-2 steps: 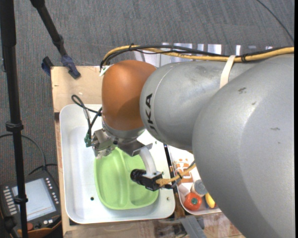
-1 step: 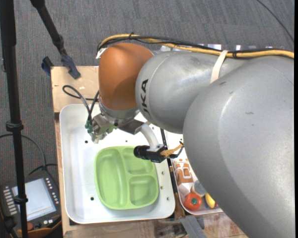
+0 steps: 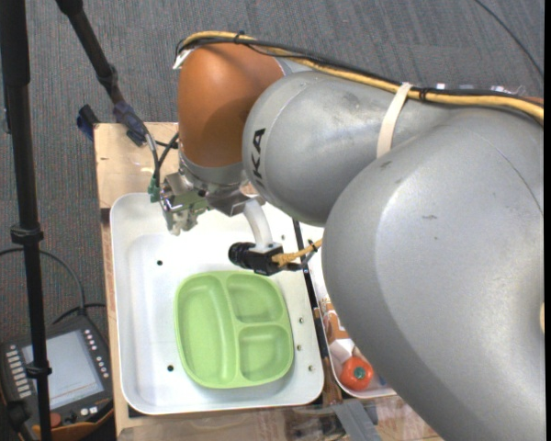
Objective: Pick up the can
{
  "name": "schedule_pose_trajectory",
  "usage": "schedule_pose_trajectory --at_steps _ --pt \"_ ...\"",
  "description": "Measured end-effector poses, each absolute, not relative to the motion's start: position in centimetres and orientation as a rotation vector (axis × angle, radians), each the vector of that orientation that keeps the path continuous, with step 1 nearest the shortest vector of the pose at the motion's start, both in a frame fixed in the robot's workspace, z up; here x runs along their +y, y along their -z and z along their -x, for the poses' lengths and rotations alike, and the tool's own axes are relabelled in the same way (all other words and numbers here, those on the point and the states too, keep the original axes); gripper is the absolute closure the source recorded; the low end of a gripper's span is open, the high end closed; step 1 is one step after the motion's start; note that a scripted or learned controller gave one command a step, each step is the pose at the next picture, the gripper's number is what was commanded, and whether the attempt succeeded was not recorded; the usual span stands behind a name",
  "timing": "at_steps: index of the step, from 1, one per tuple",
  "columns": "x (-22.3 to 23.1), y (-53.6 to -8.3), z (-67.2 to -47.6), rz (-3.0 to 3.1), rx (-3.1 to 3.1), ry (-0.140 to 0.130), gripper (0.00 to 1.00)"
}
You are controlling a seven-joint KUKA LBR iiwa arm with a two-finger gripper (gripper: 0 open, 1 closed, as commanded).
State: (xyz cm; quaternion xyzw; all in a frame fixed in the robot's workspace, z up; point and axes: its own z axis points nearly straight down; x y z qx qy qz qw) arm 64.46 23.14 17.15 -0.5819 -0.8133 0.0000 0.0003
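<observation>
While the can stays unseen, gripper (image 3: 179, 211), finger state indeterminate, hangs at twelve o'clock of green tray (image 3: 234, 329); locate can first.

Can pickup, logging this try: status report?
Hand over left bin's far corner, nothing seen in it. Can not identifiable. Green divided plate in left bin; arm covers right bin.

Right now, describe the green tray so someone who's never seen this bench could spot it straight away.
Find the left white bin, the one under the grey arm's orange band. The green tray lies flat in its near half, below the claw. It is the bin's one pale lime thing, a rounded square split into three compartments.
</observation>
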Motion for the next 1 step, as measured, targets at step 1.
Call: schedule_pose_trajectory --at_steps 1 --pt "23.13 -17.14 -64.46 1.828 -2.555 0.000 0.00"
